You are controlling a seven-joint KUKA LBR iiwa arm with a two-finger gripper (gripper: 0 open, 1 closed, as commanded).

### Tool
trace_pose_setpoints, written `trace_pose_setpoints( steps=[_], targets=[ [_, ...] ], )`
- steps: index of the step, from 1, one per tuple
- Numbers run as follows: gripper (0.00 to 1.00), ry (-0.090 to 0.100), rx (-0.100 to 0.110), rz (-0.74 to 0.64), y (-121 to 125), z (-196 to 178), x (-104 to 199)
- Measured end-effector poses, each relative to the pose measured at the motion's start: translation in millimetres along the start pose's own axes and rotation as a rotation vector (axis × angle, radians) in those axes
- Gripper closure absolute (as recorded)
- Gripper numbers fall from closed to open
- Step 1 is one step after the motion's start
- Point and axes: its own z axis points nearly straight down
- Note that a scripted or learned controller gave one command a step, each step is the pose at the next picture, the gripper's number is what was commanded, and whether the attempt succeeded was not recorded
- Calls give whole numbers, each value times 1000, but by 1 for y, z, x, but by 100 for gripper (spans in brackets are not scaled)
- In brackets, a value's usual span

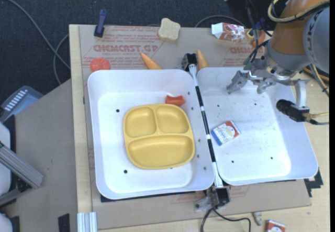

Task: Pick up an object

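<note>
Hovering over the far end of the right bin (293, 165), the gripper (250, 83) hangs with fingers spread and nothing between them, presumably staged for descent, while the likeliest target, a small carton (225, 132), lies flat nearer the bin's left wall, well apart.

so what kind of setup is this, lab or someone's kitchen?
Most likely a robot lab grasping bench. Two white bins, left and right, sit on a board over dark carpet, the arm reaches in, loose cables trail around, and play-food props like a yellow divided plate lie about.
</note>
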Motion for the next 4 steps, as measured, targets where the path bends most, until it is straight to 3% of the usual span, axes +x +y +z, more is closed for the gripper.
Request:
trace_pose_setpoints(
  steps=[1,2,3,4],
  targets=[
    [0,0,2,1,-39,46,29],
    [0,0,3,2,-62,71,30],
    [100,-1,0,2,-62,61,30],
    [100,-1,-2,3,-61,51,30]
  ],
)
